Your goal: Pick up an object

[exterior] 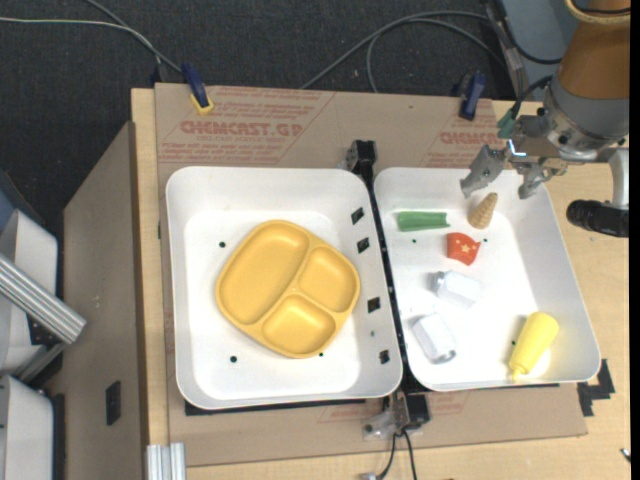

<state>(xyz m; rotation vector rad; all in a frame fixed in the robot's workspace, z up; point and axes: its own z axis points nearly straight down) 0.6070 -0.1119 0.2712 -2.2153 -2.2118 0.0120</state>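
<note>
My gripper (505, 180) hangs over the back of the right bin (570, 268), its two grey fingers spread apart with nothing between them. Just below it lies a tan cone-shaped piece (484, 209). Further into the same bin are a green strip (421, 221), a red block (462, 249), a small white-and-grey piece (455, 287), a clear plastic piece (433, 336) and a yellow bottle-like toy (532, 345) at the front right.
The left bin (190, 268) holds a yellow divided plate (288, 288). Black clips run along the divider (378, 268) between the bins. Blue clamps (197, 93) hold the cardboard base at the back.
</note>
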